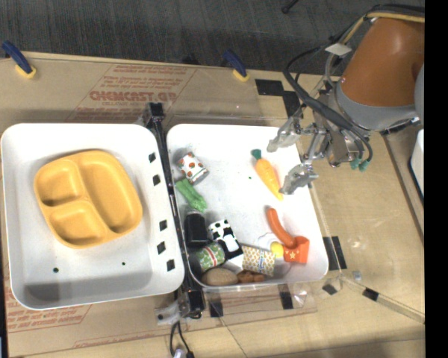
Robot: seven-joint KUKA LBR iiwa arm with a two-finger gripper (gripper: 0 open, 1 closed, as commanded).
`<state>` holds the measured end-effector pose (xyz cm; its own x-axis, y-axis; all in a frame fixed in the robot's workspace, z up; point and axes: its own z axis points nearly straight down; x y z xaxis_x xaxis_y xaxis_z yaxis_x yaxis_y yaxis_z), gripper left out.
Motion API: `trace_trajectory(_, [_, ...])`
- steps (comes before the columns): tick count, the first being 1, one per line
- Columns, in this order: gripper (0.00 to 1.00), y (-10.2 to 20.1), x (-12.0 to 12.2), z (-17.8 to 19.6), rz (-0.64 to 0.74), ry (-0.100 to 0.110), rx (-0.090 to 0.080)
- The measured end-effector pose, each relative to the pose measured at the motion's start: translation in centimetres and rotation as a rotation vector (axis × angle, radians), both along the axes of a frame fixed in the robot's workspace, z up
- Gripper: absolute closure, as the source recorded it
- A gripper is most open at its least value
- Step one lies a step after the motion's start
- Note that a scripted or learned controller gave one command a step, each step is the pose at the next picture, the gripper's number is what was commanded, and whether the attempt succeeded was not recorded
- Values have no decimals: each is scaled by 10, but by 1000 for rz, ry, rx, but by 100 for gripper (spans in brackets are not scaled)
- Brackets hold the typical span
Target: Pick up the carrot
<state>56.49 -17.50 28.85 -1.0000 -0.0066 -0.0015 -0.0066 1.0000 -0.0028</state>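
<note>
We see the carrot (267, 175) lying free on the floor of the right bin (231, 144), toward its right wall, green top pointing up-left. The claw (293, 157) hovers just right of it with its fingers spread and nothing between them. A yellow divided tray (87, 196) sits in the left bin (19, 222) on the bench (75, 88).

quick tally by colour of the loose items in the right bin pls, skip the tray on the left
Counting what can be told apart in the right bin:
Orange: 2 (carrot, sausage-shaped piece)
Green: 1 (pickle-like piece)
Black and white: 1 (cow-patterned toy)
Printed cans or cartons: 4
Brown, at the near edge: 2
Total: 10, though the near pile overlaps, so it is approximate.
</note>
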Motion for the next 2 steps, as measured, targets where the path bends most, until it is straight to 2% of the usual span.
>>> trace_trajectory(1, [0,-27,40,-117,-125,11,5])
trace_trajectory(2, [0,-34,67,-199,-179,8,4])
